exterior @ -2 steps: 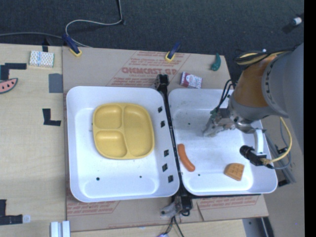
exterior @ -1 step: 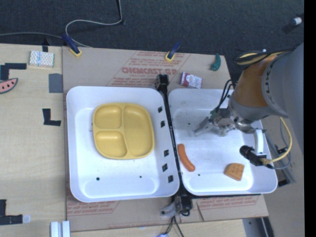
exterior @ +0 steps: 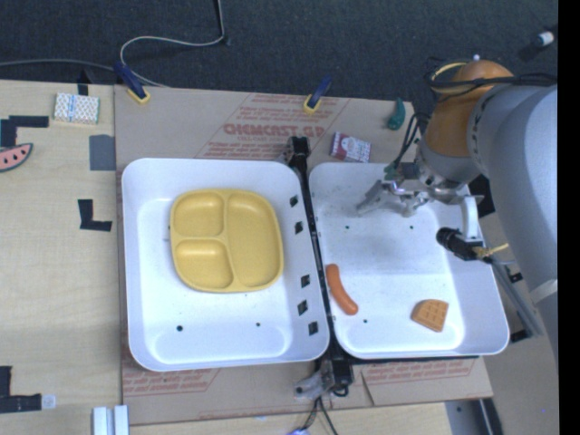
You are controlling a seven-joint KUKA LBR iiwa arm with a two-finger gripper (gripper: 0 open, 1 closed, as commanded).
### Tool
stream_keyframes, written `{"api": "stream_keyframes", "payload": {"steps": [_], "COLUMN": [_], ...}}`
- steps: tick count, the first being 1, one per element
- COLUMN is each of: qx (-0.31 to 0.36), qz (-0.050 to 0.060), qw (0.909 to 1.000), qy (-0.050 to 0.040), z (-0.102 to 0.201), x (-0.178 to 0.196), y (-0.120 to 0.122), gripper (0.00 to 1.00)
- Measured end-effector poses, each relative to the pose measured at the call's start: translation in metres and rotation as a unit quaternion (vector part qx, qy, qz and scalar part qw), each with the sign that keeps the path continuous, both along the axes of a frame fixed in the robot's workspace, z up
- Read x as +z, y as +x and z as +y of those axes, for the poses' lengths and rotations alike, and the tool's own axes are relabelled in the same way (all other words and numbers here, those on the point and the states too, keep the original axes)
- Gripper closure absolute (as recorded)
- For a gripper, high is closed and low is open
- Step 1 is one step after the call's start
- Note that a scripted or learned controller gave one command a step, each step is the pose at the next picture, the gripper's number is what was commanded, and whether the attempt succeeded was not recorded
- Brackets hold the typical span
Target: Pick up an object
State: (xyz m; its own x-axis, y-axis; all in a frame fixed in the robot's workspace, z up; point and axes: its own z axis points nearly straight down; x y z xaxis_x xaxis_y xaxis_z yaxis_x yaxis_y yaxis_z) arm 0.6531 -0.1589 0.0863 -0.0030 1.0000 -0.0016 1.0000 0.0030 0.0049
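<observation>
Hot dog (exterior: 342, 289) and waffle (exterior: 430, 314) lie in my right bin (exterior: 381, 338); pincer (exterior: 379, 195) hovers apart near its far edge, holding nothing.

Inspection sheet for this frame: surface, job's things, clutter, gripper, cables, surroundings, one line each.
Surface: cardboard sheet on a wooden bench, bearing the left bin and the right bin.
Job's things: orange sausage and waffle piece lie apart in the right bin; yellow divided plate lies in the left bin.
Clutter: small packet behind the bins; patterned card at the far left.
Gripper: gripper over the right bin's rear, holding nothing.
Cables: white cable behind the bench.
Surroundings: dark floor behind the bench.
</observation>
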Motion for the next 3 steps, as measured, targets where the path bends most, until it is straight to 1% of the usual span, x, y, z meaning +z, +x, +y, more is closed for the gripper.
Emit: {"api": "stream_keyframes", "payload": {"steps": [1, 2, 3], "qx": [-0.001, -0.002, -0.001], "qz": [0.002, 0.000, 0.001], "qw": [1.0000, 1.0000, 1.0000], "qy": [0.0003, -0.0003, 0.0001], "z": [0.039, 0.064, 0.063], "x": [0.000, 0.000, -0.001], "y": [-0.054, -0.103, -0.021], "gripper": [0.00, 0.00, 0.00]}}
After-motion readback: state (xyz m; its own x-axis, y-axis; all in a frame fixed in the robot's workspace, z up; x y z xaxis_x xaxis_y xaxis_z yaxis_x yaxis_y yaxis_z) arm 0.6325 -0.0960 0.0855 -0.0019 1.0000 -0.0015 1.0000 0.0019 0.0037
